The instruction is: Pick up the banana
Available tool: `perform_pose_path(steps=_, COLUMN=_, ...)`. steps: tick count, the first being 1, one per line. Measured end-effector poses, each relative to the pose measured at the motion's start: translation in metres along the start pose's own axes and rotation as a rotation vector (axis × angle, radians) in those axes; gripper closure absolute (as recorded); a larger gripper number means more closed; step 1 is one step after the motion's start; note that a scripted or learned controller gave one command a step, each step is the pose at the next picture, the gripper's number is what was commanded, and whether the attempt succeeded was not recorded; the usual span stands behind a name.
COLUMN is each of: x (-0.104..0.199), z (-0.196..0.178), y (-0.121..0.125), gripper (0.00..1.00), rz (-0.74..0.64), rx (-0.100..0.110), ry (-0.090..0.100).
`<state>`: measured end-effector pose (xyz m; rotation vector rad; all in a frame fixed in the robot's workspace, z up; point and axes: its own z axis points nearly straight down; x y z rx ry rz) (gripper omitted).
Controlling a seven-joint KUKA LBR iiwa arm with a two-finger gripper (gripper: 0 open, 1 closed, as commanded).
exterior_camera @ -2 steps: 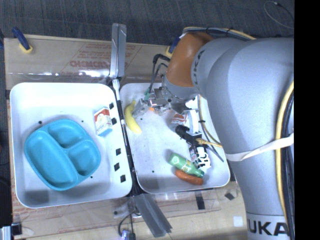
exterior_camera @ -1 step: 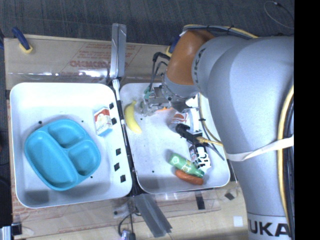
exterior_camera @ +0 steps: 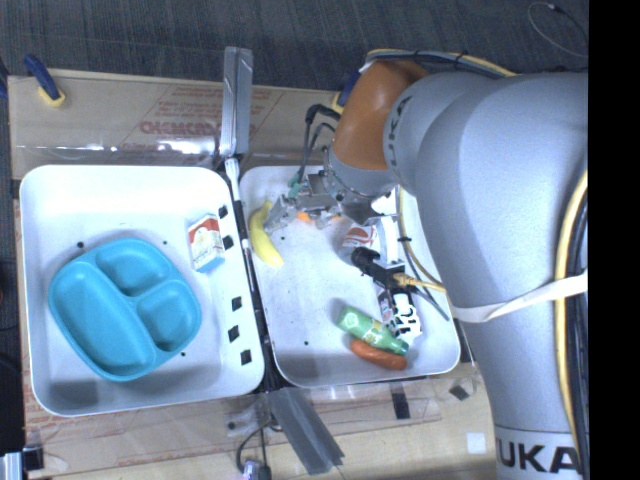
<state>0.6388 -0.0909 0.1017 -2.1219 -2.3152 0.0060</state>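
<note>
Since the whole pick comes down to where the small yellow banana (exterior_camera: 262,236) sits relative to the metal two-finger claw (exterior_camera: 292,208), that's what I'd look at. It's lying in the right-hand shallow white bin (exterior_camera: 300,363), tucked right up against that bin's left wall, near the back corner. Its long axis runs roughly front-to-back in the camera view, following the wall, with a slight curve.

The claw is just beside it, off to the banana's right and a touch further back, near the upper end of the fruit. It looks close but I can't say it's touching. Honestly can't tell if the claw is spread or closed; it's a jumble of metal under the grey arm with the orange band (exterior_camera: 372,118), and nothing is visibly held in it.

My guess: the next move needs a short shift left and toward the front so the claw straddles the banana across its short width. The wall on the left could get in the way of one side, so that's the risk.
</note>
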Motion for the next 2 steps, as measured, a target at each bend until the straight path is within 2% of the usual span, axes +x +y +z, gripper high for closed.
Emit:
perform_pose_path(steps=1, x=-0.015, z=0.011, y=0.002, gripper=0.00, rz=0.161, rx=-0.004, ry=0.001)
perform_pose_path(steps=2, x=-0.005, z=0.009, y=0.004, gripper=0.00, rz=-0.108, rx=-0.003, ry=-0.006)
